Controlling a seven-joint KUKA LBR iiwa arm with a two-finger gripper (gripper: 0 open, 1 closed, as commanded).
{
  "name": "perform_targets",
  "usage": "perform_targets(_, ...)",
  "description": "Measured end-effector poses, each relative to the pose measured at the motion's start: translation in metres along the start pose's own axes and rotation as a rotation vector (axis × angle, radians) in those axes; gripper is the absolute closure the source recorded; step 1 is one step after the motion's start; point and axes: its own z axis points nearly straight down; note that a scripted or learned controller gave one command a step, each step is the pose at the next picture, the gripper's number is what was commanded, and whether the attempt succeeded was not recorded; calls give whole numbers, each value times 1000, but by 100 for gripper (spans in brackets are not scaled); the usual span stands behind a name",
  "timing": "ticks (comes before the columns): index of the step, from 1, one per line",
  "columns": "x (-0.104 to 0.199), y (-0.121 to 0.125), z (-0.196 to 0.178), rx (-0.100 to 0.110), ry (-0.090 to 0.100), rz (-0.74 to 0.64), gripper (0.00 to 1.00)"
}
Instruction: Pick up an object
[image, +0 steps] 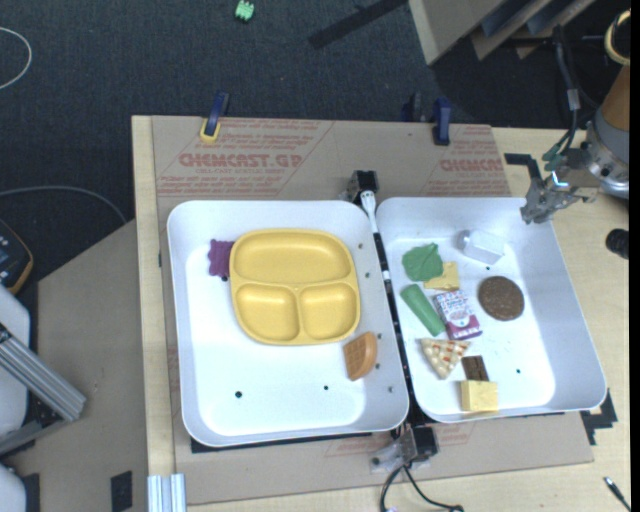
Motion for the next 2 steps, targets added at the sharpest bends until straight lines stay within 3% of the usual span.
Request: perform_targets(2, 92, -16, 2, 9, 5, -3, 100)
